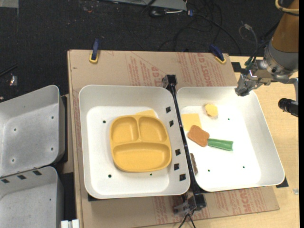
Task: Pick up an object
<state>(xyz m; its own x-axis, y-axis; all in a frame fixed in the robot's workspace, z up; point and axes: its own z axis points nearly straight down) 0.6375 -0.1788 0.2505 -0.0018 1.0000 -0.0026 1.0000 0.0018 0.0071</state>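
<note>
The right bin (256,127) holds a small yellow lump (211,110), a pale yellow flat slice (190,120), a brown oval piece (198,136) lying partly on that slice, and a green stick (220,144). My gripper (243,89) hangs over the bin's far right corner, well away from all of them, with nothing seen between its fingers. The yellow lump is the closest item, to the gripper's left and nearer the camera.
The left bin (95,127) carries a yellow divided tray (141,143) with a pale sheet edge showing behind it. A black divider with clips (178,132) runs between the bins. Spare white bins (28,127) sit at the far left.
</note>
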